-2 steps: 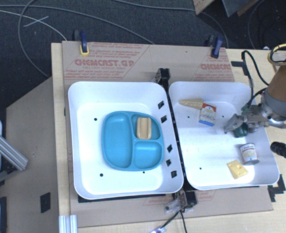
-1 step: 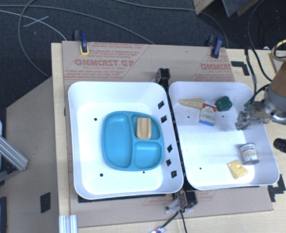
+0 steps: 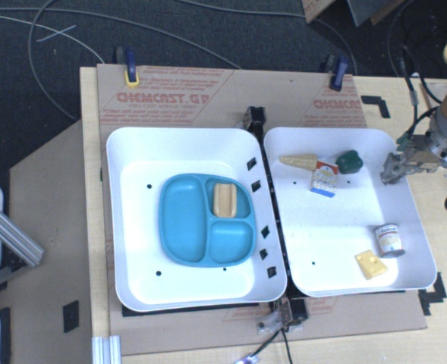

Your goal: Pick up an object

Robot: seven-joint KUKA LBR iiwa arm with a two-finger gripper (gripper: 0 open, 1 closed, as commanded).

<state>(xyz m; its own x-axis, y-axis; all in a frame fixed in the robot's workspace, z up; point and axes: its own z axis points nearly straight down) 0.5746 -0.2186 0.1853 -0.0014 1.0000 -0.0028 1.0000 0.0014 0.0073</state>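
Note:
The right bin [image 3: 405, 279] holds several small things. A tan cone [image 3: 299, 161] lies near its back, with a small red and white carton [image 3: 324, 179] and a dark green lump [image 3: 349, 161] beside it. A small tin can [image 3: 388, 240] and a yellow cheese wedge [image 3: 370, 265] sit toward the front right. My gripper [image 3: 400, 165] hangs over the bin's right rim, to the right of the green lump, and no object shows in it.
The left bin [image 3: 132, 165] carries a blue divided plate [image 3: 185, 222] with a tan bread piece [image 3: 225, 200] in its back right compartment. Black clips line the seam between the bins. Clamps and cables lie along the bench's back edge.

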